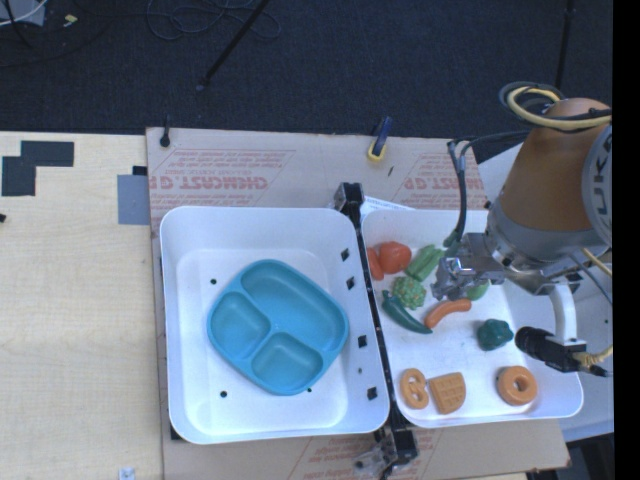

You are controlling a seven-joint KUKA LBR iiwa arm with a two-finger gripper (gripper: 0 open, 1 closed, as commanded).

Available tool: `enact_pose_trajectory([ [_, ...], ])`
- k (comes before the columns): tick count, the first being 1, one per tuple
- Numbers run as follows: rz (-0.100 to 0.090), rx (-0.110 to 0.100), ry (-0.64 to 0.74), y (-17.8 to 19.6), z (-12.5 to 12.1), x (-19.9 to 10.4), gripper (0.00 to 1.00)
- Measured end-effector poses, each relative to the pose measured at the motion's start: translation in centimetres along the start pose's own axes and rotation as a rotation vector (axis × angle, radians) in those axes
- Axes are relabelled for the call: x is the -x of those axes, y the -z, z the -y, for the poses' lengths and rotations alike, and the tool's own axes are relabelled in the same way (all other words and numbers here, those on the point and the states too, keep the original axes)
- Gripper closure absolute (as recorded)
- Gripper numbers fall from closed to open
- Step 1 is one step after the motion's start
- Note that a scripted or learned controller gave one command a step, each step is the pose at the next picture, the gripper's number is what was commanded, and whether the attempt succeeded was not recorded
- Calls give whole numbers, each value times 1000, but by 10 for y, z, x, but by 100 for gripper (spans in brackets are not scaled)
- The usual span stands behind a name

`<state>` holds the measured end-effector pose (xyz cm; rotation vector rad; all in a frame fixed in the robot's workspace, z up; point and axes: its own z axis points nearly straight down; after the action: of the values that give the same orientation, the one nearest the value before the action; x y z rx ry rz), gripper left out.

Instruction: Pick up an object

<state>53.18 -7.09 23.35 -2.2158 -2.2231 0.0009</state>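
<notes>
Right bin, taken as landmark, near edge first: along its near wall sit 3 tan-orange toy foods, a pretzel-like ring nearest the divider, a waffle square touching it, and a doughnut well apart toward the bin's right side. Further in, a dark green lump lies alone right of centre. Mid-bin: an orange carrot lies tilted, just beside a dark green pepper; a broccoli floret sits above them. Toward the far wall: a red tomato by the divider and a light green pod beside it. The gripper hangs low over mid-bin, just above the carrot; finger spread cannot be told, nothing visibly gripped. Left of the landmark, the left bin holds 1 blue 3-compartment plate.
</notes>
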Motion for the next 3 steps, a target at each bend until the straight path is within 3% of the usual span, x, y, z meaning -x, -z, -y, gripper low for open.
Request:
enact_pose_trajectory([
  [2,0,0,2,-10,-50,-103,100],
  [3,-1,0,2,4,-61,-159,100],
])
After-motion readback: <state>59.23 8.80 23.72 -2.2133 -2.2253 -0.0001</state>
